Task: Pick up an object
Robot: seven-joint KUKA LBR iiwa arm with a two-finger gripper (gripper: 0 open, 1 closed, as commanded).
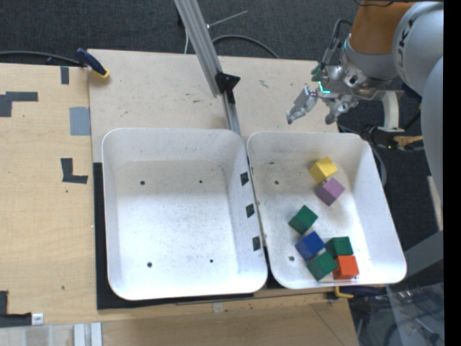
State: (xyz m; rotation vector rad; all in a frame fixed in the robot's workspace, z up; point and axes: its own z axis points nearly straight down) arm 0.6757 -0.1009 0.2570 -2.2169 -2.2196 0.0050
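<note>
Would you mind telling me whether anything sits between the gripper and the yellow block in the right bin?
Nothing visible does. The gripper hangs above the bench just beyond the right bin's far rim, and the yellow block lies exposed near that rim. Only the purple block touches it, on the near side, away from the gripper.

We see the arm (403, 34) coming in from upper right, orange band up top, wrist bent down-left. Gripper (306, 108) hangs in air, nothing between its fingers.

No readable text, label, brand, number or sign appears on anything in the view.
</note>
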